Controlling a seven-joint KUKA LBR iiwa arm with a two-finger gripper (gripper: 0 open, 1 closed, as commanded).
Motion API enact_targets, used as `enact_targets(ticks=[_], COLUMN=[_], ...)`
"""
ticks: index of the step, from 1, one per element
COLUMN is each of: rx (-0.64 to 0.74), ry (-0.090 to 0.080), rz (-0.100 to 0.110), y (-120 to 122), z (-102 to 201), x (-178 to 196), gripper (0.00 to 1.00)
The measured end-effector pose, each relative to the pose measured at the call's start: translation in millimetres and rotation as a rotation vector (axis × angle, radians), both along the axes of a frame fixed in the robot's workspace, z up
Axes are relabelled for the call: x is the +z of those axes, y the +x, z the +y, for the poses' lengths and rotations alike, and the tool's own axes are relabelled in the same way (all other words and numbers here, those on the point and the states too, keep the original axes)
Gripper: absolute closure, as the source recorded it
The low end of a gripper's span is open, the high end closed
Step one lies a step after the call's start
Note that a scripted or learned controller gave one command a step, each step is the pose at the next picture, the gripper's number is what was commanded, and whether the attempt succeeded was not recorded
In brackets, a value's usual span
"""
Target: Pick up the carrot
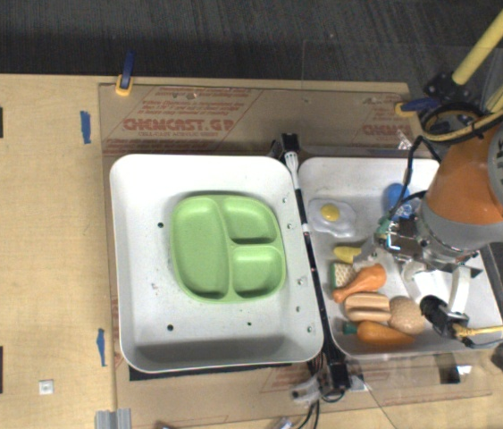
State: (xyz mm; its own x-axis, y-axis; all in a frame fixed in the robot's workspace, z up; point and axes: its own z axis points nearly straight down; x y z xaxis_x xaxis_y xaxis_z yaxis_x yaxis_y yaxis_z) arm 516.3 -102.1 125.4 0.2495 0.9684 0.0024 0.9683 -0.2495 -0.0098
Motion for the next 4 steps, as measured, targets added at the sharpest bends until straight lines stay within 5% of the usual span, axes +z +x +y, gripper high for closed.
enact_targets(ticks=[1, 2, 3, 4], rx=[-0.179, -0.176, -0.320, -0.315], ry=[0.001, 0.006, -0.004, -0.003], rz=[-0.026, -0.034, -0.005, -0.004], y=[-15, -11, 9, 10], z=[9, 13, 94, 96], x=[-29, -18, 32, 43], gripper=[0.00, 1.00, 1.00, 1.00])
